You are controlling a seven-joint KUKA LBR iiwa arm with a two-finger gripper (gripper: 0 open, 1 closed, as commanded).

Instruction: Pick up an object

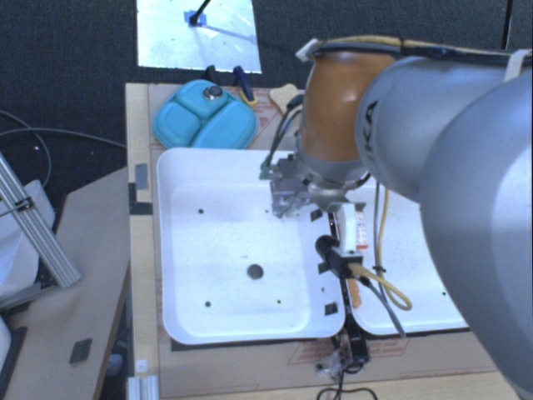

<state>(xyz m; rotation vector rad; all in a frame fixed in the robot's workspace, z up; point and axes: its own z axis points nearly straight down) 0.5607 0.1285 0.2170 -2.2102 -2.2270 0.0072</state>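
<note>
Arm (433, 98): grey with an orange band; it reaches in from the view's right and covers much of the right bin (400, 240).
Gripper (285, 200): hangs over the back right part of the left bin (179, 223), close to the rim next to the right bin.
Gripper state: cannot tell whether it is open or closed, because the end is small and blurred against the white floor.
Left bin: white and shallow, with a few tiny dark dots on its floor.
Small dark disc (255, 272): lies flat on the floor of the left bin, near the middle and a little toward the front.
Disc and gripper: the disc is in front of the gripper and slightly to the view's left, apart from it and not touching.
Blue container (204, 117): light blue and rounded, with a small grey knob on top; it lies on the tabletop (141, 248) just behind the back rim of the left bin.
Dark blue clip (243, 83): just behind the blue container, at its right end.
Shiny sheet (196, 23): a pale square panel beyond the tabletop, on the dark ground.
</note>
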